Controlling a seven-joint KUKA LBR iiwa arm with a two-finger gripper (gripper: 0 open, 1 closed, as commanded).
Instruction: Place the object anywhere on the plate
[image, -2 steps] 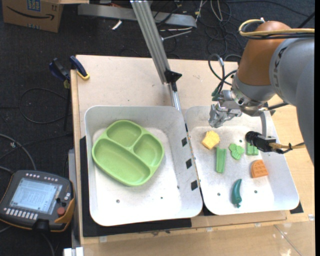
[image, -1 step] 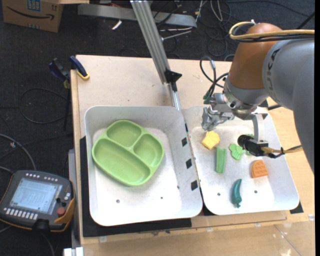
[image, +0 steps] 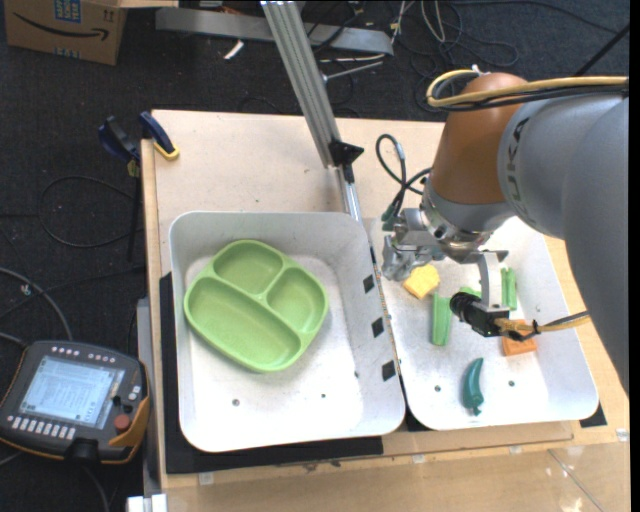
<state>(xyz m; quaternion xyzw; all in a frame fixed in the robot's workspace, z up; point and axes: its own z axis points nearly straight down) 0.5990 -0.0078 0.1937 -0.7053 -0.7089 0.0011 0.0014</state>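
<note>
Camera view looks down on two white bins: the left bin bears a green plate with three compartments, and the right bin holds the loose pieces. The arm reaches in from the right and its gripper is low over the right bin's upper left part, just beside a yellow block. That block looks like the object in hand, though it lies beside the fingers, not visibly between them, and whether the pincer is spread or pressed together I cannot tell from this slant. Near it lie a green stick, a second green stick further right, an orange piece and a teal piece. To do this step well, I judge the gripper should centre over the block with one finger on either side and press down squarely, so the block does not skid toward the bin wall or the green stick. The lift should clear the raised edge between the bins before crossing to the plate, well apart to the left. Any compartment will do for the release.
</note>
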